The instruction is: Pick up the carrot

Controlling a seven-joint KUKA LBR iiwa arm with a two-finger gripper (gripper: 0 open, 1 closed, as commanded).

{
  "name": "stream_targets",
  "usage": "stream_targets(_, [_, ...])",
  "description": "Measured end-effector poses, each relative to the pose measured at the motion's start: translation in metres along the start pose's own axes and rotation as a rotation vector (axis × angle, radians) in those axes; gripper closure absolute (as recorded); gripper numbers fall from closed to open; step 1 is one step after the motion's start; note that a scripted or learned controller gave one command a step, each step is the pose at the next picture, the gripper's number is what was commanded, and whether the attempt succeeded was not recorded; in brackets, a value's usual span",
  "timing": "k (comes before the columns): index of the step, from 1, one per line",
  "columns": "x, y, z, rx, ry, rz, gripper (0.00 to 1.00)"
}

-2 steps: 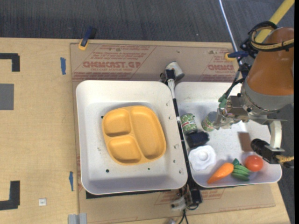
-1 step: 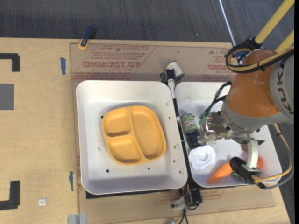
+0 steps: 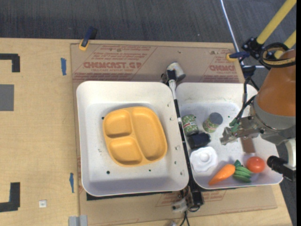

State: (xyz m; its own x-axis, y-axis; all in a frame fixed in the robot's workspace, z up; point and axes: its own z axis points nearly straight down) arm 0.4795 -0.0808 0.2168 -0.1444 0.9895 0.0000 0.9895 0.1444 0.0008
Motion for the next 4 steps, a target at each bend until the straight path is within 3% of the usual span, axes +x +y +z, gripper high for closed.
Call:
stream_targets(1, [-0.031,-0.004,-0.036,-0.001,-0.001,0.125,1.00])
stream_targets(2, [0.062,0.009,-0.004,0.002,0.001,0.155,1.00])
stream_targets(3, [0.125,0.018,-0.039,0.000,0.000,0.307,1.00])
stream_targets(4, [0.180,0.027,0.053,0.006,0.000,0.535,1.00])
